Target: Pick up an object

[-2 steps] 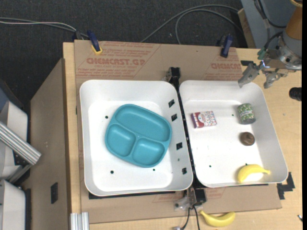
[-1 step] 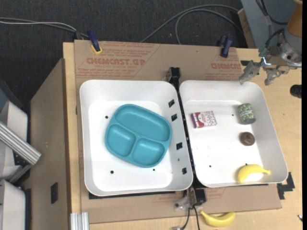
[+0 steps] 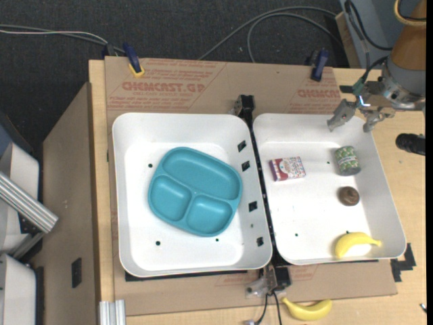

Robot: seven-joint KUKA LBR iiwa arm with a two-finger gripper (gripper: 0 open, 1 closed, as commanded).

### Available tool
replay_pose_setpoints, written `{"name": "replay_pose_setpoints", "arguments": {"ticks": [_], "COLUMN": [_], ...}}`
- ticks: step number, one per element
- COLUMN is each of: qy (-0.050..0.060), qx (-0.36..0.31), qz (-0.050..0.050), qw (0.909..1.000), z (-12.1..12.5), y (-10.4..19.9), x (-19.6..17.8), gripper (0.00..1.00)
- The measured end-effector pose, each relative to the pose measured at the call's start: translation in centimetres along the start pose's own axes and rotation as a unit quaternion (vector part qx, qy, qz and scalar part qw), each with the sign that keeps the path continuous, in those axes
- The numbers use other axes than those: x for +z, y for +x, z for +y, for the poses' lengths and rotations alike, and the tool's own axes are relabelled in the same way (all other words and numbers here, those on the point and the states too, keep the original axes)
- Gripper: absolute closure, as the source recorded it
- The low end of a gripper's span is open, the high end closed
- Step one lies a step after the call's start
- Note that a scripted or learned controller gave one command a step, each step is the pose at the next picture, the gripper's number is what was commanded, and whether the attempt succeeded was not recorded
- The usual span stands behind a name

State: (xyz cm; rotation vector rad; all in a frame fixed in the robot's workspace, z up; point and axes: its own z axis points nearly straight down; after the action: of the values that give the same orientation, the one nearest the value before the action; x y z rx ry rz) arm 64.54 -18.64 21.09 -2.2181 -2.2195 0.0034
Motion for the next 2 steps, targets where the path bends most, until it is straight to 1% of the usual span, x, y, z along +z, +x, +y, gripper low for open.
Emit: {"name": "replay_pose_setpoints", "arguments": {"ticks": [1,2], "qy": [0.0,-0.006], "qx": [0.0,0.0], "qz": [0.0,-0.004], "qw": [1.0,1.0], "z": [0.1,0.9], "y": [-0.5,-1.5], "x": [4.3,9.5], "gripper": [0.0,0.0]}}
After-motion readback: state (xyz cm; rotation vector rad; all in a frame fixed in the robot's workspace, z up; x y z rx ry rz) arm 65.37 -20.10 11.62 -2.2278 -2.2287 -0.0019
